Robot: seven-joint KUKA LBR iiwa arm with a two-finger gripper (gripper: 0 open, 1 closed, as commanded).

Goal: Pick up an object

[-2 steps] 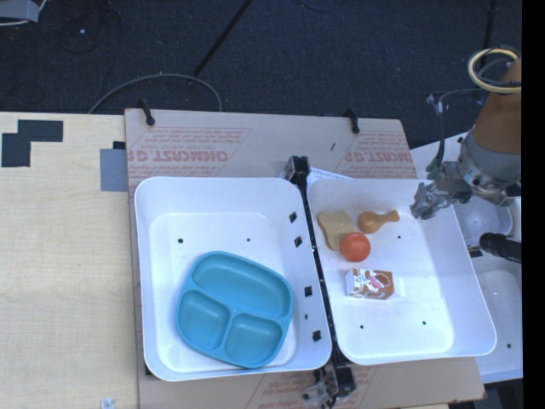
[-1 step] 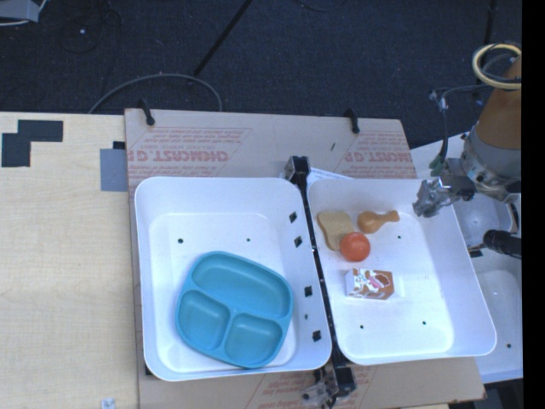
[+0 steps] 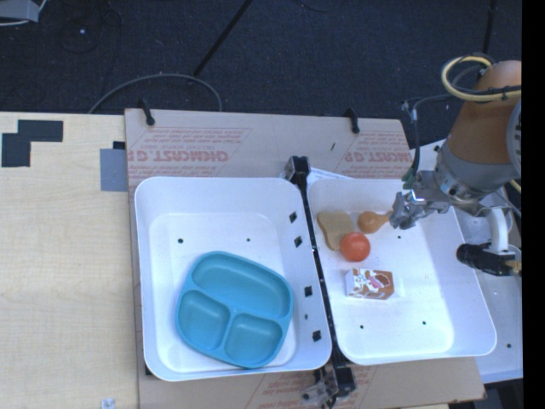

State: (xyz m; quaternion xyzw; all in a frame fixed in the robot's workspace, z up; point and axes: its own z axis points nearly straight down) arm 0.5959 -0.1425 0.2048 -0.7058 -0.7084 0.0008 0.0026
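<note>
The tool (image 3: pixel 405 213) is hovering low in the right white bin (image 3: pixel 464 313) — its grip I cannot tell — with a small tan rounded object (image 3: pixel 371 221) just beside it; descending centred over that piece should be helping.

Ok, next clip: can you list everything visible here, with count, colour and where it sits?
bins: two, white, side by side on the bench
divided tray: one, blue, in the left bin
tomato: one, red, right bin
bread slice: one, tan, beside the tomato
pear-shaped piece: one, orange-tan, next to the tool
packet: one, white and red, below the tomato
arm: one, grey with orange band, from the right
tool: one, metal, over the right bin
</note>
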